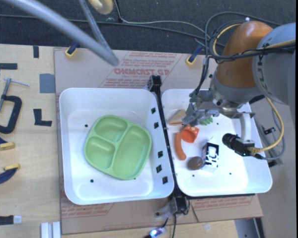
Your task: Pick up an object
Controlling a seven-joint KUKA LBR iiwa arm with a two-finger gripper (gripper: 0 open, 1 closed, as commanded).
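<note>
In the right bin point(258, 182): gripper point(194, 117), jaw state not discernible, above crowded orange block point(189, 134), carrot point(180, 147), brown lump point(194, 162). Risk: crowding spoils the grasp.

Gripper point(197, 114): fingertips merged with the clutter beneath them; whether they were parted or closed could not be told.
Green item point(206, 118): small, half covered by the gripper, its kind not readable.
Tan piece point(177, 116): partly tucked under the gripper, shape unclear.
Right bin point(228, 185): upper right corner was covered by the arm point(248, 53).
Arm: cut off by the right edge.
Black and white object point(211, 155): markings were too small to read.
Grey bar point(49, 19): blurred, cut off at the top left.
</note>
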